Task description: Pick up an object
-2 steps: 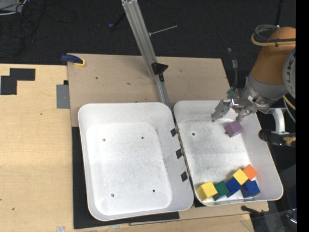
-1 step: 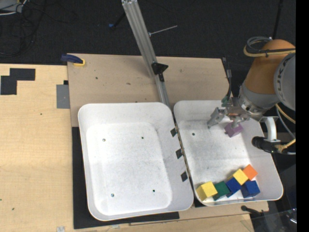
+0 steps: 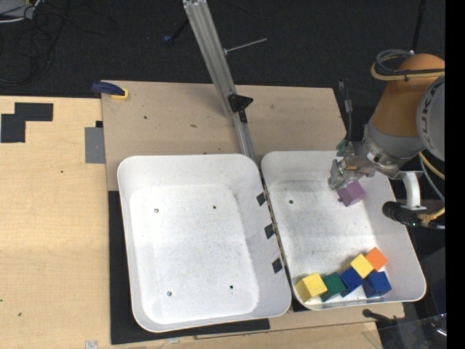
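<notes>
Gripper (image 3: 344,180) over right bin (image 3: 320,217), clamped on the purple block (image 3: 352,193). Block looks light, rigid, smooth; hold flat opposite faces, centred, or it twists out.

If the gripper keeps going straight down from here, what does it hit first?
The purple block, which sits right at the gripper's tip; under it is the right bin's bare floor. Depth is unclear, so contact or a gap can't be judged.
</notes>
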Robot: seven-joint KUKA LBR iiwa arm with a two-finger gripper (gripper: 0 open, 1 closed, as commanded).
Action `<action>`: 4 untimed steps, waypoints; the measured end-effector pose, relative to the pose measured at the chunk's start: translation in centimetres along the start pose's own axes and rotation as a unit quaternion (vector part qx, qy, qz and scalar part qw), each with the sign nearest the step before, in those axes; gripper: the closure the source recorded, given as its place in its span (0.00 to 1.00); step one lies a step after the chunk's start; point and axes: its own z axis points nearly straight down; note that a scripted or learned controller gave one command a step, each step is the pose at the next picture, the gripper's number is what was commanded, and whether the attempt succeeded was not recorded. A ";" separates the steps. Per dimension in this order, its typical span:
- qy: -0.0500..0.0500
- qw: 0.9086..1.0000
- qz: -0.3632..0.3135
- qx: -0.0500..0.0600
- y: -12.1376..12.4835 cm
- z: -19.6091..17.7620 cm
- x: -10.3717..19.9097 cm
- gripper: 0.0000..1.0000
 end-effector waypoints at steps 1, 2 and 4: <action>-0.001 1.000 -0.003 -0.003 -0.3 -6.2 0.4 1.00; -0.001 1.000 -0.002 -0.004 -0.6 -12.2 -0.3 1.00; 0.001 1.000 -0.005 0.000 -0.1 -12.6 4.7 1.00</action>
